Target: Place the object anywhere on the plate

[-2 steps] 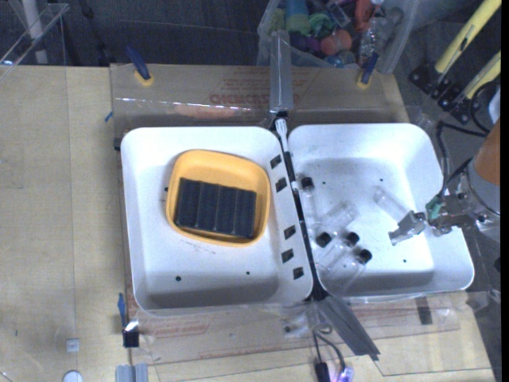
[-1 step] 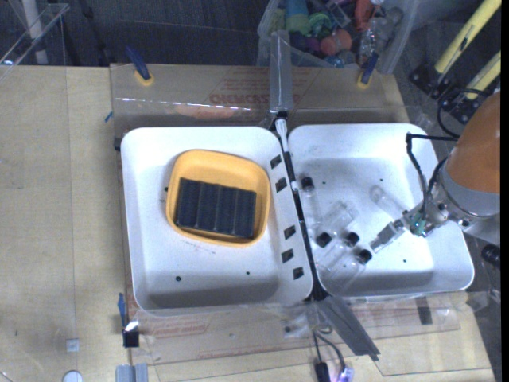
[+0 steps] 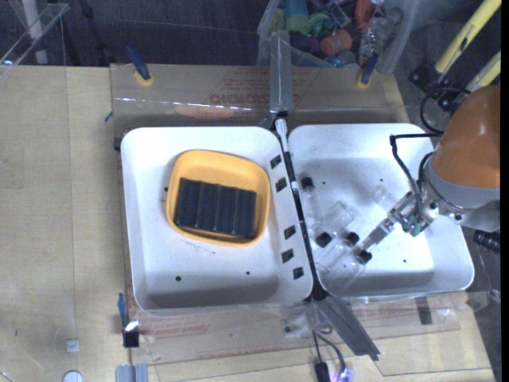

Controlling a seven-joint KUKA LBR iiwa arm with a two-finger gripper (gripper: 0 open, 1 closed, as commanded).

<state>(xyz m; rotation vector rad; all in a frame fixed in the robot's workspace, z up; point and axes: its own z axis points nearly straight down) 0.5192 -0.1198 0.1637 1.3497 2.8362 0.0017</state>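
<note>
A yellow plate (image 3: 179, 169) sits in the left bin (image 3: 151, 277). On it lies a dark, ridged rectangular object (image 3: 220, 208), flat and within the plate's rim. My gripper (image 3: 363, 253) is low in the right bin (image 3: 445, 269), reaching in from the right with its tip near the bin's front middle. It is well apart from the plate and the dark object. Nothing can be seen held at its tip.
Clear plastic pieces (image 3: 338, 213) and small black bits (image 3: 324, 237) lie on the right bin's floor close to the gripper tip. A divider wall (image 3: 290, 213) separates the bins. A box of colourful toys (image 3: 330, 14) stands behind the bench.
</note>
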